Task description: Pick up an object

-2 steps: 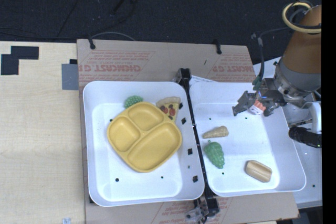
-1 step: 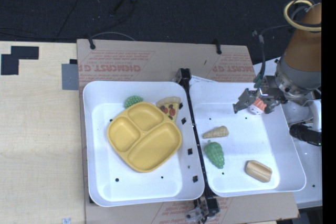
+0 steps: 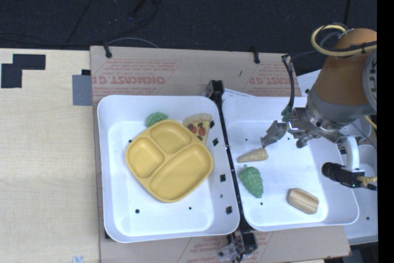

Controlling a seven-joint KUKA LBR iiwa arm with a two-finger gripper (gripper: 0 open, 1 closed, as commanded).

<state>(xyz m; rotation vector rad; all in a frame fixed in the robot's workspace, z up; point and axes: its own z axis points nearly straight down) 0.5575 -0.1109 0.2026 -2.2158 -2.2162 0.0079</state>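
Arm (image 3: 345, 80) reaches in from the right, over the right bin (image 3: 335, 209). End effector (image 3: 271, 134) hangs with fingers spread, holding nothing, just above the corn cone (image 3: 253, 156).

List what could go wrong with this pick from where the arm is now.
1. The gripper hovers in the right bin just above the pale cone-shaped piece; the cone lies flat and tapered, so it may slip out of a grasp.
2. The green grape bunch lies close below the cone and could get nudged.
3. The cone sits near the divider between the bins, so a descent could clip it.
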